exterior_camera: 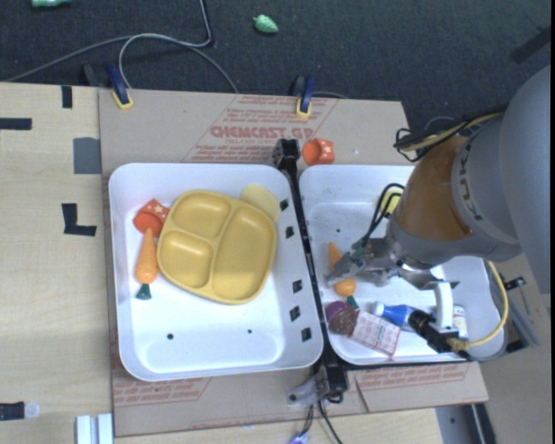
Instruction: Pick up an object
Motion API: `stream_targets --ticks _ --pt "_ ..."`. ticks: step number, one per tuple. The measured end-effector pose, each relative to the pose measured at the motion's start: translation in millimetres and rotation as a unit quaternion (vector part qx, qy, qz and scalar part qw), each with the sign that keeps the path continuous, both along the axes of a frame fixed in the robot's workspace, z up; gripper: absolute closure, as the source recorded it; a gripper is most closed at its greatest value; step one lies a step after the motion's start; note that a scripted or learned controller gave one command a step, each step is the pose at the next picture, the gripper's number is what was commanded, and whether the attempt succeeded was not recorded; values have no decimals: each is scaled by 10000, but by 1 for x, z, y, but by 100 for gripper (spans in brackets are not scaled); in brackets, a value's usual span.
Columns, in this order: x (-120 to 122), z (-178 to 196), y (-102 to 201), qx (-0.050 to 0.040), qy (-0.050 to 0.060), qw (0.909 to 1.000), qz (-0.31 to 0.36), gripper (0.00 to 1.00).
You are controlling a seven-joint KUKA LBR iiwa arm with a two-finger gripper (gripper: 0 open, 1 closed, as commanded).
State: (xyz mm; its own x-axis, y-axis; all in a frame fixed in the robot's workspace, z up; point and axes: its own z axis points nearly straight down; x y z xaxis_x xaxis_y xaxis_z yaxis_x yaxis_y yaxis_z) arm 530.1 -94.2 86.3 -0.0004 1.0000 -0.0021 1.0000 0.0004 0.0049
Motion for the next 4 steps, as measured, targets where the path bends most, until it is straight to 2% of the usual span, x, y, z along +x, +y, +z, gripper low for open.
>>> stream_targets --ticks 1,2,4 --pt "78 0 1 2 2 10000 9 0" --pt "44 8 -4 6 35 10000 0 0" --pt "29 0 -2 0 -8 10000 8 0"
